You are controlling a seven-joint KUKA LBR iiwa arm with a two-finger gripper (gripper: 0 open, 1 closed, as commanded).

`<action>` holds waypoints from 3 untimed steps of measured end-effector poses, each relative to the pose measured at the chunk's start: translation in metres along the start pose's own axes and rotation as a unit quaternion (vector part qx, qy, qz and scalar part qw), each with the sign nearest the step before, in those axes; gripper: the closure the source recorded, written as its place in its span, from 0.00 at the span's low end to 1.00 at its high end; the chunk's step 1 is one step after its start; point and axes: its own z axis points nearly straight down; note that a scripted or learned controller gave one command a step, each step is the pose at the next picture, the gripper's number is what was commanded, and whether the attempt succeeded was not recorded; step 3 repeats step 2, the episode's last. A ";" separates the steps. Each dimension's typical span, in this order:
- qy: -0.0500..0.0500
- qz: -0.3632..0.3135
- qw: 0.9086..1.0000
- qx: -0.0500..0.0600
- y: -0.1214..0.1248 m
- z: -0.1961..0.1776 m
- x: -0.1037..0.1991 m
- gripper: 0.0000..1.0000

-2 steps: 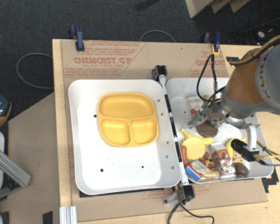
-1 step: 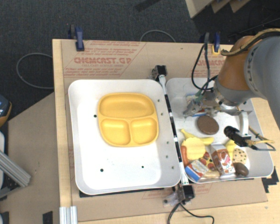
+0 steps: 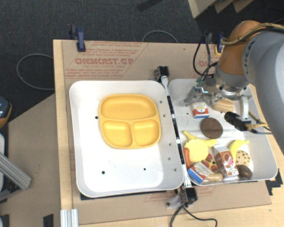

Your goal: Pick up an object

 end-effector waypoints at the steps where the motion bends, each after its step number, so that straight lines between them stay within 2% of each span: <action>1: 0.000 0.001 1.000 0.001 -0.002 -0.010 0.000 1.00; 2: 0.002 -0.001 1.000 0.000 -0.032 -0.108 0.066 1.00; 3: 0.002 -0.001 1.000 0.000 -0.032 -0.108 0.066 1.00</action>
